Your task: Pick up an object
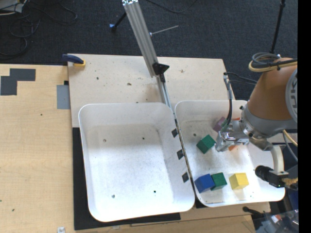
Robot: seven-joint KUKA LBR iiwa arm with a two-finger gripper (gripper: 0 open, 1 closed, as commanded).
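In the right bin (194, 113) lie a green block (206, 143), a blue block (204, 182), a smaller green block (219, 180) touching it, and a yellow block (238, 181). A purple object (219, 124) sits at the back, partly hidden by the arm. My gripper (224, 142) hangs low over the bin, just right of the green block, with an orange-red piece (233, 147) showing beside it. Nothing visible sits between its fingers.
The left bin (97, 111) stands beside the right one, divided from it by a rim with black clips (179, 153). A slanted metal pole (146, 42) rises behind the bins. A blue-and-yellow clamp (74, 59) lies on the bench's far left corner.
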